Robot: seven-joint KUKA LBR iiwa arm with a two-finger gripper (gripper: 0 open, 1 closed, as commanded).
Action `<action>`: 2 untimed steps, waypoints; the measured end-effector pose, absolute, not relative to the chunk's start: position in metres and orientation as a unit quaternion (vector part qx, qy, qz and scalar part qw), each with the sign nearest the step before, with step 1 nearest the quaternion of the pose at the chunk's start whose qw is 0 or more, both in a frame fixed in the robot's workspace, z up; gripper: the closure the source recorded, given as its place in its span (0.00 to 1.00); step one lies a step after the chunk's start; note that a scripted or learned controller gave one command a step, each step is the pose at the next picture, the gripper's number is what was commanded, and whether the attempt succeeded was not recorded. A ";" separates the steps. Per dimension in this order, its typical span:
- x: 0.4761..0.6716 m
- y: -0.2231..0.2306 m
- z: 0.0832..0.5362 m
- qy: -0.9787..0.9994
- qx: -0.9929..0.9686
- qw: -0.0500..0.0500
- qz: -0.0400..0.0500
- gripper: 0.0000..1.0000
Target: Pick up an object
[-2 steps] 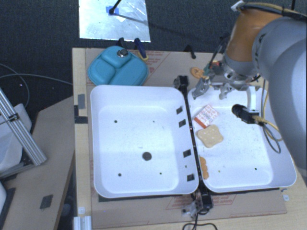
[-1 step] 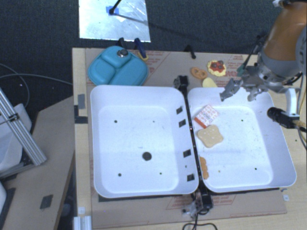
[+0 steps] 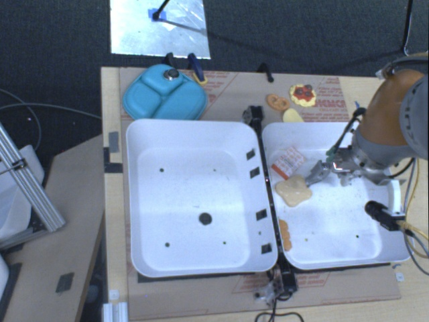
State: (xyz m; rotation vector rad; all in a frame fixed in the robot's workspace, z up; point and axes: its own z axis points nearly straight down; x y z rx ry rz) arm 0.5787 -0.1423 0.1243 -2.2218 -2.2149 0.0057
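**Gripper low in the right bin, beside the tan piece**

The arm (image 3: 395, 113) leans in over the right bin (image 3: 348, 247), and its gripper (image 3: 316, 174) sits low near that bin's left half. The fingers look slightly apart, with nothing between them, though the view is coarse there and I would not swear to the gap.

Just beside the gripper, down and to the left of it, lies a pale tan piece (image 3: 293, 192), flat on the bin floor. It is close to the fingertips, but I cannot tell whether it touches them. Above the tan piece, still inside the bin, lies a small white packet with red print (image 3: 288, 161). A small orange bit (image 3: 284, 233) rests near the bin's left wall, lower down.

The left bin (image 3: 154, 247) stands alongside, the two meeting at a black divider (image 3: 266, 193).

Beyond the right bin's far rim, on the bench, sit a red-topped round toy (image 3: 303, 94), an orange one (image 3: 277, 102) and a pale yellow one (image 3: 292, 115). A blue lidded tray (image 3: 165, 95) lies beyond the left bin.
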 end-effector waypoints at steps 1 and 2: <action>0.600 -0.207 0.086 -0.708 -0.707 -0.003 -0.002 0.00; 0.601 -0.208 0.100 -0.708 -0.706 -0.008 -0.003 1.00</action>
